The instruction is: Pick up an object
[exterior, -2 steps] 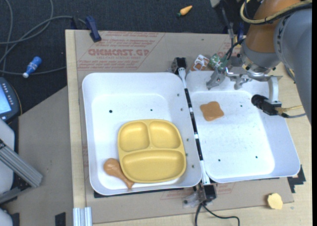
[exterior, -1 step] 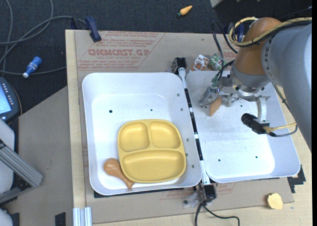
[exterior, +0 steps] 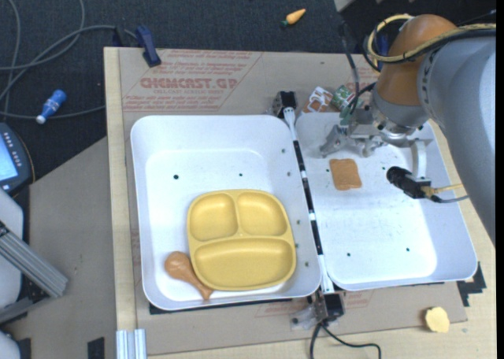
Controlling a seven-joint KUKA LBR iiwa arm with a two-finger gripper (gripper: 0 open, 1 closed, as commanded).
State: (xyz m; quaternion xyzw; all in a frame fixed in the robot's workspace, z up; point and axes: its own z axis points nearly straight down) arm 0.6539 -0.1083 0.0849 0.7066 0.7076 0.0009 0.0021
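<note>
The arm hangs over the far end of the right bin (exterior: 441, 259), and the gripper (exterior: 352, 138) hovers just beyond the brown toast-like slab (exterior: 345, 174), the one loose thing in that bin. I cannot tell how the gripper is set; cables and metal crowd the view there. The slab lies flat on the bin floor, close to the divider (exterior: 307, 192), apart from the gripper. To do this well, I'd judge the gripper should centre over the slab and come straight down, since a flat piece gives little edge to catch. The divider beside the slab leaves little room on that side. A dark fitting (exterior: 407, 182) sits near the slab's other side. Across the divider, a yellow sectioned plate (exterior: 240, 239) and a brown drumstick toy (exterior: 186, 270) rest in the left bin (exterior: 157, 153).
</note>
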